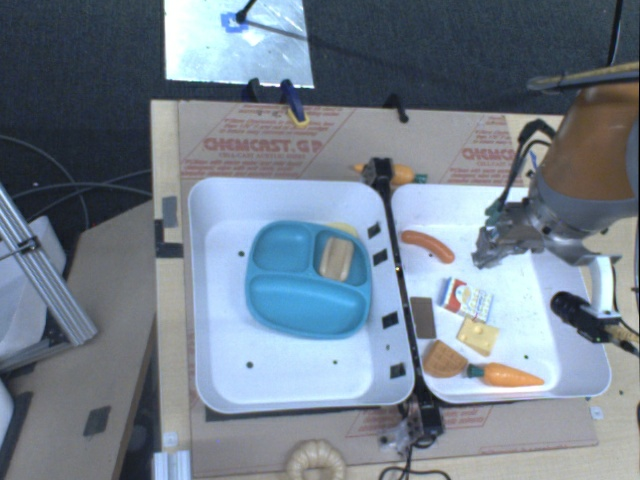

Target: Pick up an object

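A: Hovering over the right bin (570,363), pincer (488,251) carrying nothing; too dark and small to tell wide from narrow. Best target?

B: Probably the sausage (428,246), just left of the pincer. Long, reddish-orange, lying slantwise on bare white floor. Worth closing across its short width, not along it.

A: Other options?

B: Below the pincer: carrot (508,374) and bread (445,360), then carton (467,299), then cheese (479,336). Packed close, so riskier. Far left, blue tray (300,308) — too large.
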Robot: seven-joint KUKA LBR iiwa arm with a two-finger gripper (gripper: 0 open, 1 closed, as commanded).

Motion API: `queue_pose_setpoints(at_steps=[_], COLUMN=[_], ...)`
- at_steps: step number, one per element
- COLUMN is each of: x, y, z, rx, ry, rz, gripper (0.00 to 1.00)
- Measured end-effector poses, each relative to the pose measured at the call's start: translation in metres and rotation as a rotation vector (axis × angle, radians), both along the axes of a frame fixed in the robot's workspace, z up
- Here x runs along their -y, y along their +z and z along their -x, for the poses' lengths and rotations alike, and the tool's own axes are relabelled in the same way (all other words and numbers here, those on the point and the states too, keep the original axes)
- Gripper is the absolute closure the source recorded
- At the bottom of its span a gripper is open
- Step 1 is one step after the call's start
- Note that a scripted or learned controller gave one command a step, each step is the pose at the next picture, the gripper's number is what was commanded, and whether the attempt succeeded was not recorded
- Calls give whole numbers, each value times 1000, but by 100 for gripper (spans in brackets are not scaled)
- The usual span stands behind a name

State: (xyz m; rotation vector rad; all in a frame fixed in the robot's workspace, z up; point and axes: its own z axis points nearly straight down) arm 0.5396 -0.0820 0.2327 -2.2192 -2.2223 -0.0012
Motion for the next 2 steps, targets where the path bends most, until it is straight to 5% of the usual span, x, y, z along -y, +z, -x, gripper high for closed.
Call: queue_pose_setpoints(at_steps=[1,2], x=[3,0], y=[-5,-3], z=[-17,1], rx=[3,0], ry=[3,0], rz=[1,0], gripper=[100,100])
